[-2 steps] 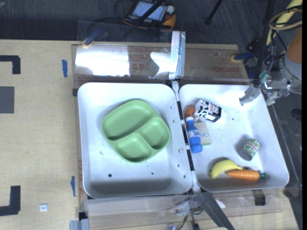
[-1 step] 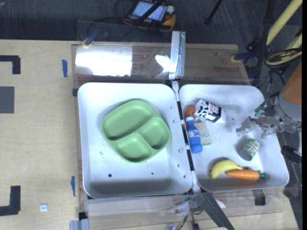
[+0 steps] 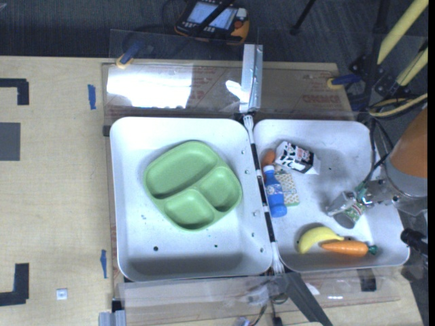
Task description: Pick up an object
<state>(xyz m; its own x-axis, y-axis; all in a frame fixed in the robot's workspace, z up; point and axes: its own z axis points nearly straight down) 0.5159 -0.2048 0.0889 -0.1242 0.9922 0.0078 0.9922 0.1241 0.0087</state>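
Observation:
In the right bin [image 3: 340, 136], my gripper [image 3: 348, 209] reaches in from the right edge and hangs low over the bin floor, just above the banana [image 3: 317, 237]. An orange carrot [image 3: 345, 248] lies against the banana near the front wall. A black-and-white cow-print carton [image 3: 295, 157] sits at the back left of this bin, with a small orange object [image 3: 269, 157] beside it. A blue bottle [image 3: 274, 192] lies along the left wall on a patterned packet [image 3: 289, 189]. Something small and green shows at the gripper's tip, too blurred to identify.
The left bin [image 3: 129, 182] holds a green divided plate [image 3: 193, 184]. A metal divider [image 3: 261, 182] separates the bins. Clear plastic panels stand behind the bins, and the wooden bench [image 3: 47, 195] extends to the left. The arm's orange band [image 3: 413, 148] is at the right edge.

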